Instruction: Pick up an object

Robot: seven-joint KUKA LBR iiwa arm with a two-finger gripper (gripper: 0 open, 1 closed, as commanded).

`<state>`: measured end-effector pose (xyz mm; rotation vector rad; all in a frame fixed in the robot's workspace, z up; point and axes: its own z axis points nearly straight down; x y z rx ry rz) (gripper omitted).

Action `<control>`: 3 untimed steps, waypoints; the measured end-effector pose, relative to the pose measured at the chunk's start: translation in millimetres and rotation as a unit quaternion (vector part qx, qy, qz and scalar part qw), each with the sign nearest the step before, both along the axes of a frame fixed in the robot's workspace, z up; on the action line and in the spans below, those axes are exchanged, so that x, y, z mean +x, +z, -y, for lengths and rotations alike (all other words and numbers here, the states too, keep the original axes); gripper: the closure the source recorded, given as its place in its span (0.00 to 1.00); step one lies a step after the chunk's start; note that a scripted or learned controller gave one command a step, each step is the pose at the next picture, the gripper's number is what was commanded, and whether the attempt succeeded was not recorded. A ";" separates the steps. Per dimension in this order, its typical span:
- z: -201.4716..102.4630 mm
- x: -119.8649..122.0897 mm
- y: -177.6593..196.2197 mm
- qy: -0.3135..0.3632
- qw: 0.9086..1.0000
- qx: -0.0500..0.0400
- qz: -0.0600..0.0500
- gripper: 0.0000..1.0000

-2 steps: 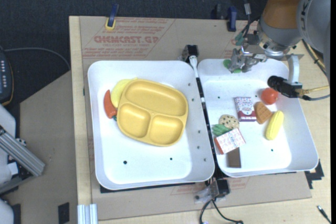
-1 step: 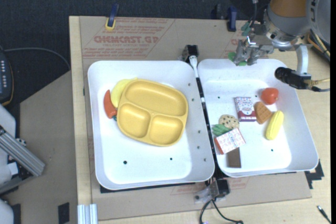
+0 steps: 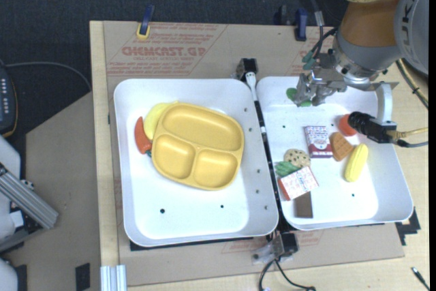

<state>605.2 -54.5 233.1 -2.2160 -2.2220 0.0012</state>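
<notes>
While a green object (image 3: 300, 95) sits between them, the jaws (image 3: 308, 93) appear closed on it.

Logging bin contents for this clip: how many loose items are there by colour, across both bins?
Yellow: 3 — divided tray, item under its left edge, banana-like piece
Red or orange: 3 —
Red-and-white packets: 2 —
Green: 2 —
Cookie: 1
Brown block: 1
Total: 12
</notes>
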 end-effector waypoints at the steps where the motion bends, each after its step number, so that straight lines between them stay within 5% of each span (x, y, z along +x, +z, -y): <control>1: -37.1 -43.7 1.9 0.000 1.000 0.000 0.000 1.00; 3: -42.9 -54.6 0.2 -0.002 1.000 0.000 0.000 1.00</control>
